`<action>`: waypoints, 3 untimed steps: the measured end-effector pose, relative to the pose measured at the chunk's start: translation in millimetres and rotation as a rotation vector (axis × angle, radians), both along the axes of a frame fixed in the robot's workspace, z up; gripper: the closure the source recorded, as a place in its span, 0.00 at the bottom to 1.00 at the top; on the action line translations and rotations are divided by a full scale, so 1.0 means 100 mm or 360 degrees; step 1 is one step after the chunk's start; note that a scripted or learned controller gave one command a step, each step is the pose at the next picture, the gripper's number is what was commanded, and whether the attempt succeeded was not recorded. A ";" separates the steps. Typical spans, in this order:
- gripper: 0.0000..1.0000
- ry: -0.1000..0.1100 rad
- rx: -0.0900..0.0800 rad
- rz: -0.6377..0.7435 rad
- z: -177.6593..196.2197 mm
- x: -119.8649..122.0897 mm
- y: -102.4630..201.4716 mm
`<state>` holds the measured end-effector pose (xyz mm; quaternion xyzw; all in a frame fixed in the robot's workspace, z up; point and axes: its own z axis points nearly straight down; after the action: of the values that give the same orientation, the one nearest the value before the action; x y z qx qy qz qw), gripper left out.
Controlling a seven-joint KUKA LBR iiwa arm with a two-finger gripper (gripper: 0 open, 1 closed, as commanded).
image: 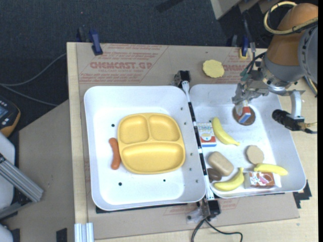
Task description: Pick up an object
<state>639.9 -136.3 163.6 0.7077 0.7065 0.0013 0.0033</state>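
Camera view: looks down at a slant on 2 white bins side by side on a bench.
Arm: grey w/ orange band, comes in from the right, wrist over the back of the right bin (298, 158).
Gripper (244, 106): points down in the right bin's back part, directly over a small round brown item w/ red and blue on top (246, 116).
Claw state: can't tell how far open; the tips blur into the round item, so no grasp can be confirmed.
Round item: lies on the bin floor near the back, apart from the other items.
Right bin, rest: banana (223, 132) mid-bin, small carton (206, 134) just beside it at the left wall; tan bun (255, 154) nearer the front; brown block (220, 163), 2nd banana (229, 182), red-white packet (262, 179) and 3rd banana (271, 169) crowd the front.
Left bin (96, 135): yellow 3-compartment plate (151, 142) in the middle, sausage (115, 153) just beside its left edge.
Bench: yellow disc (213, 68) lies on it behind the right bin.
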 end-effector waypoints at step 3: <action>0.00 0.0001 0.0002 0.0012 -0.78 0.29 -0.05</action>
<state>669.2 -141.1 85.3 0.7051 0.7091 0.0015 0.0025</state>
